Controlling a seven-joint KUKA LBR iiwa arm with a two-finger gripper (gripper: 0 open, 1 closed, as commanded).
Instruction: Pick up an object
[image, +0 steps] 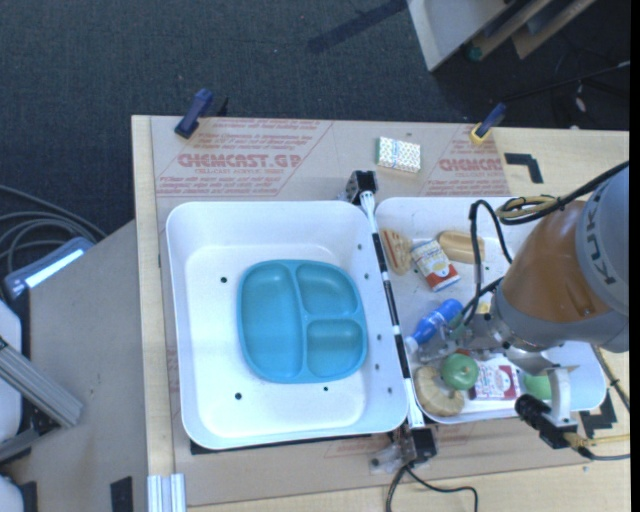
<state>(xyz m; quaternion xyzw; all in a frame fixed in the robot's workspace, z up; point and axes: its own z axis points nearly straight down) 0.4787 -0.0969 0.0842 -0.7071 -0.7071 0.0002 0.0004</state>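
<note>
The right bin (400, 215) holds several small items. A green apple (460, 372) rests against a tan bagel-like ring (436, 393) near the front left corner. A blue bottle (438, 322) lies just behind them. A red and white can (434, 263), a tan roll (460, 244) and a wafer-like piece (395, 250) lie toward the back. A red and white packet (494, 383) lies flat beside the apple. My gripper (465, 345) hangs low over the bin, between the blue bottle and the apple. The arm (550, 280) hides the bin's right half.
The left bin (200, 300) bears a blue divided plate (300, 320) in its middle. A small patterned box (399, 154) sits on the bench behind the bins. Blue clamps (193, 113) stand at the bench's back edge. A green item (537, 385) peeks out under the wrist.
</note>
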